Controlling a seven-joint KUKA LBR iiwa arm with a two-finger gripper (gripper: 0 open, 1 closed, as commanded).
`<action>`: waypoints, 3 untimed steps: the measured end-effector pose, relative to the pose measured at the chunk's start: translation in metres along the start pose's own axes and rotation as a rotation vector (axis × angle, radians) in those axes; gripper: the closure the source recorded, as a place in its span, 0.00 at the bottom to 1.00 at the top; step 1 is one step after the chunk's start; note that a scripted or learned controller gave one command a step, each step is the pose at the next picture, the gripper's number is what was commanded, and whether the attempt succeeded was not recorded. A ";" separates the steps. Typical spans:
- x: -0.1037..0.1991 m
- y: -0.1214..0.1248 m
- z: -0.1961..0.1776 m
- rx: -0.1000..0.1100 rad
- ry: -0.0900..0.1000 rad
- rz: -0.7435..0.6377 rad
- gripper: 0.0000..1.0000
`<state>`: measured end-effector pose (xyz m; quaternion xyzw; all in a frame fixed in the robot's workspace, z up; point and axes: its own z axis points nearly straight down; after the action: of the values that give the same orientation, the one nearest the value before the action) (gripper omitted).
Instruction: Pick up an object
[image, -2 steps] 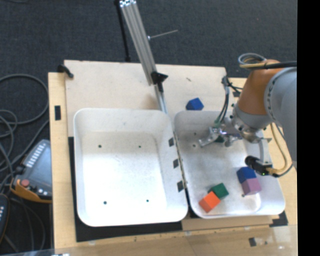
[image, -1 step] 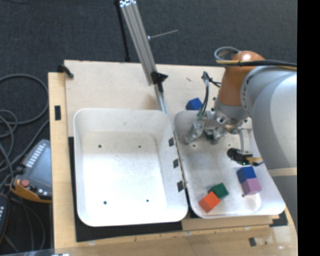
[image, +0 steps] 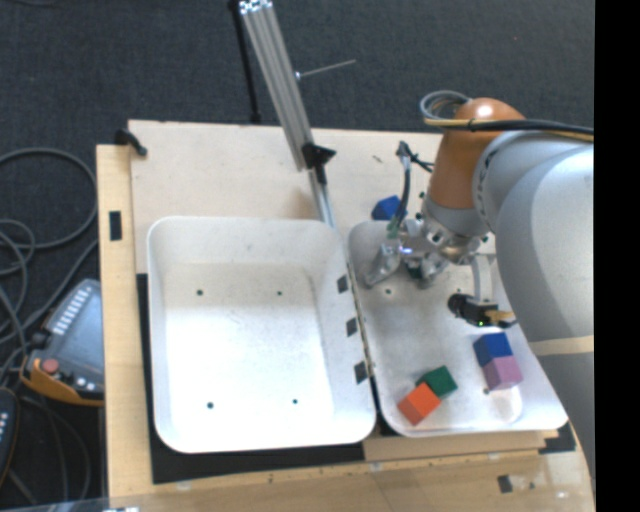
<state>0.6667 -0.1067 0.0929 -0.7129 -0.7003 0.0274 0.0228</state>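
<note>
Claw sits low at the twelve o'clock end of the right bin, over bare floor, and whether it is spread or pressed together I cannot tell from this slant. Candidates lie well apart from it at the six o'clock end: an orange block touching a green block, with a blue block and purple block at their three o'clock, so the clean play looks like picking a block with free sides, centring over it and dropping straight. Grey arm reaches in from three o'clock, orange band above the wrist, which points down into the bin.
</note>
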 end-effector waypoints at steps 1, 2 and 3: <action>-0.069 0.001 0.002 0.005 0.025 -0.001 0.00; -0.014 0.002 -0.028 -0.022 0.008 -0.011 0.00; -0.067 -0.004 0.003 -0.011 0.023 -0.006 0.00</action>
<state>0.6616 -0.1733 0.0911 -0.7113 -0.7023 0.0154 0.0268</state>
